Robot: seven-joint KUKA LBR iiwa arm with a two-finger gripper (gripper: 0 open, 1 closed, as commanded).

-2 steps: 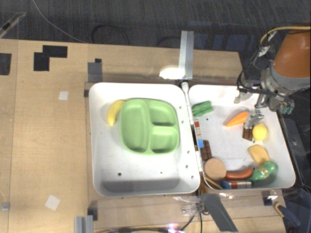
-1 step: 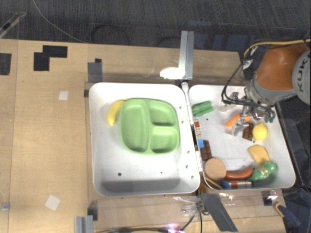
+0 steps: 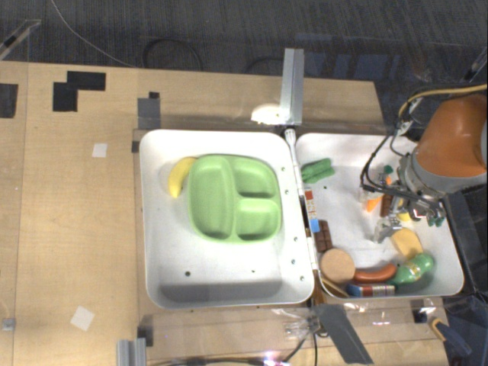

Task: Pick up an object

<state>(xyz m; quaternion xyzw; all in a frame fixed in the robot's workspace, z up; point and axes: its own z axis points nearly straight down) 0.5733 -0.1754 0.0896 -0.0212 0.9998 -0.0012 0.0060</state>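
Counter (image 3: 69, 227): pale wood, black patches upper left; dark carpet (image 3: 191, 14) along top. Left bin (image 3: 164, 280) holds green divided tray (image 3: 232, 197). Claw (image 3: 390, 223) over right bin (image 3: 343, 147), lower right, grip state unclear; yellow block (image 3: 406, 242) just beside.

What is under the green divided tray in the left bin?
A banana pokes out from beneath the green divided tray at its left edge. The rest of the banana is covered.

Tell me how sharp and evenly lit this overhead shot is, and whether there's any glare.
Camera view: soft overall, and the small items around the claw blur together; a bright glare patch sits above the left bin near the metal post; the green tray casts a faint shadow.
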